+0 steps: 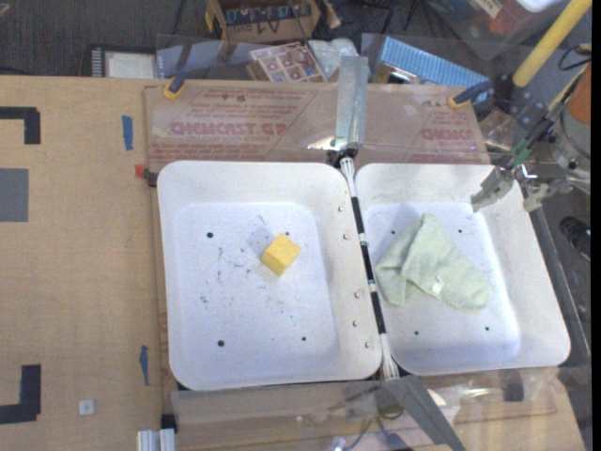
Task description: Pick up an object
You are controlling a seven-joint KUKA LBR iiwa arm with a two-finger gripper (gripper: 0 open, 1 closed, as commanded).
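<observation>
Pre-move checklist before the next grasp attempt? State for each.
1. Target present: pale green cloth lies crumpled in the right bin: ok.
2. Second target: yellow block sits alone in the left bin: ok.
3. Gripper carrying nothing: ok, nothing between it and the bin.
4. Gripper over a target: not ok, it hangs above the right bin's far right corner, apart from the cloth.
5. Open or shut: cannot tell.

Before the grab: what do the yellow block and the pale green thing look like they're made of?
Yellow block: probably foam or sponge; matte, soft-edged, no glare. Could be painted wood.
Pale green thing: thin cloth, likely a wipe or towel; it lies crumpled with soft folds and a matte surface.
</observation>
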